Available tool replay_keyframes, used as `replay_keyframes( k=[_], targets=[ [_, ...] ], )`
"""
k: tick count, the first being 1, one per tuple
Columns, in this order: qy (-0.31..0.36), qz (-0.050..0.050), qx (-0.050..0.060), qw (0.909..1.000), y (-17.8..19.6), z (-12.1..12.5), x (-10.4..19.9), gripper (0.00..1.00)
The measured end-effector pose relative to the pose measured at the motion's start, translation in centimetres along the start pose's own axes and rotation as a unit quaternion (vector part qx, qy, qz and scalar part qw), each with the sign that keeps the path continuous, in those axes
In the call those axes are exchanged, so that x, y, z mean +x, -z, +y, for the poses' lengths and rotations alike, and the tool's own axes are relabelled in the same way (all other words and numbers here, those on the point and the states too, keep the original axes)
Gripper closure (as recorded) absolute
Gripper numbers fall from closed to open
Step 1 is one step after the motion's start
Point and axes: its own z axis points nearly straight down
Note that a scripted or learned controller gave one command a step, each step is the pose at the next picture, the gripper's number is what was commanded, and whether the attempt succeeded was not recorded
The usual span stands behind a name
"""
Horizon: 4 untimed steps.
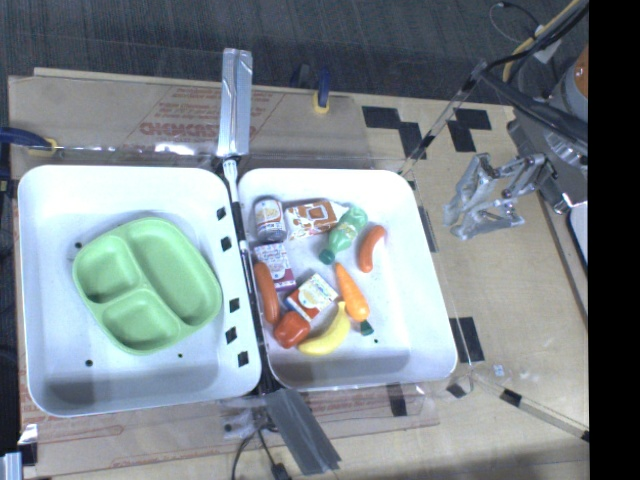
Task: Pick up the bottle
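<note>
Camera view has my claw (488, 208) outside the right bin (425, 318), over the bench, gripping nothing; I cannot tell how far it is open. The green bottle (342, 232) lies in that bin, beside the sausage (369, 247).

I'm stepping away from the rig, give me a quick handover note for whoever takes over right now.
Gripper: parked over the bench to the right of the right bin, nothing between its fingers; open or shut is not readable.
Bottle: green, lying tilted in the right bin's upper middle, between the brown packet and the sausage, carrot just below.
Left bin: holds the green divided tray.
Done: nothing, bottle not yet gripped.
Left: reach in, grasp the bottle, lift it.
</note>
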Motion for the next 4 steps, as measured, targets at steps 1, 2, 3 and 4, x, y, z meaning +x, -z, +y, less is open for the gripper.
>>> replay_keyframes(
  k=[1,2,3,4],
  targets=[
    [0.067,-0.002,0.002,0.9978,0.1,-4.8,2.4,1.00],
    [0.257,-0.003,0.002,0.9664,0.1,-4.9,1.2,1.00],
    [0.394,-0.001,0.000,0.9192,0.0,-4.8,1.9,1.00],
    [0.498,0.000,-0.002,0.8671,0.0,-4.5,2.9,1.00]
  ],
)
